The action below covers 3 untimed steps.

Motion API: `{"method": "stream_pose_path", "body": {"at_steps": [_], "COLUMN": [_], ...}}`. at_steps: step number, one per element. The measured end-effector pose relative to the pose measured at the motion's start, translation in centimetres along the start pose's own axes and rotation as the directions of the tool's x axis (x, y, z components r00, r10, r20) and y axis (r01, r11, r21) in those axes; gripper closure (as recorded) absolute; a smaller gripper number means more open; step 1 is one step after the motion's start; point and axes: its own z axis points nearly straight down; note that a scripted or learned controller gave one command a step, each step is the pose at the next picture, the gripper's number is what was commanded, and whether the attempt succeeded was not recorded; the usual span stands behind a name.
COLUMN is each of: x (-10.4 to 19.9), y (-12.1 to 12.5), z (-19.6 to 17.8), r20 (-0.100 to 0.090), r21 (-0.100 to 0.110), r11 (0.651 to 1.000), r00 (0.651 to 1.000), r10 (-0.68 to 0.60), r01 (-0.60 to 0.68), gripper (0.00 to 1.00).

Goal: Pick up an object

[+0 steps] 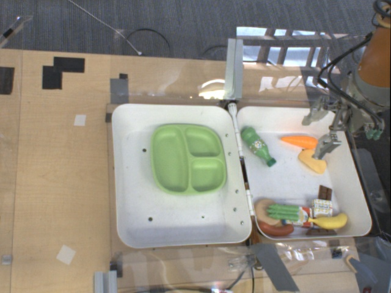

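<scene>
Camera view shows our gripper [327, 146], its grip state unreadable, above the yellow wedge [313, 162] beside the carrot [300, 141]; we might nudge either without gripping.

My pincer [328, 140] hangs over the right bin [360, 191]. Just below it lies a cheese wedge [313, 161], a carrot [300, 141] just to its left, a bottle [257, 145] farther left. Beyond sits the left bin [131, 163], holding a divided plate [187, 159].

Bright even light, glare on bench [214, 89], sharp focus
</scene>
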Motion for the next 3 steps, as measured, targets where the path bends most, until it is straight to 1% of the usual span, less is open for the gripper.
{"method": "stream_pose_path", "body": {"at_steps": [1,2,3], "x": [-5.9,-6.1,-5.4], "y": [-2.6,-2.5,-0.3], "z": [12.0,17.0,17.1], "r20": [-0.011,0.005,0.002], "r21": [-0.005,0.001,-0.001], "r11": [0.995,0.994,0.988], "r00": [0.995,0.994,0.988], "r10": [-0.099,-0.105,-0.157], "r01": [0.099,0.105,0.157], "gripper": [0.0,0.0,0.0]}}
